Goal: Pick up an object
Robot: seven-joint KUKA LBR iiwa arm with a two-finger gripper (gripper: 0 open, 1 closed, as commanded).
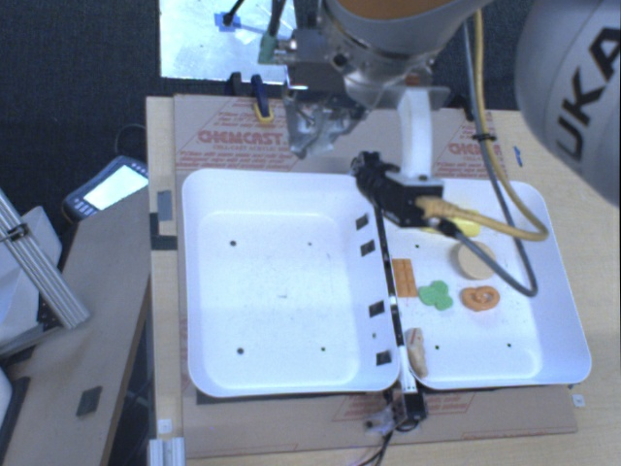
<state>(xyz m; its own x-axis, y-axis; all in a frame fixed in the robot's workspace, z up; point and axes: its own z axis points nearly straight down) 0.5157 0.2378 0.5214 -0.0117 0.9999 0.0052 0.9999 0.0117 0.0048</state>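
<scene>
Lying loose near the divider in the right bin (553, 357), the green piece (436, 295), orange ring (479, 299) and tan disc (473, 259) await picking; the end effector (315, 129) hangs beyond the bins' far edge, its spread impossible to tell

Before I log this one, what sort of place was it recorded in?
Most likely a robotics lab bench set up for picking trials: a grey arm reaches over two white bins, small toy-like objects lie in the right bin, and a handheld control screen sits beside the bench.
</scene>
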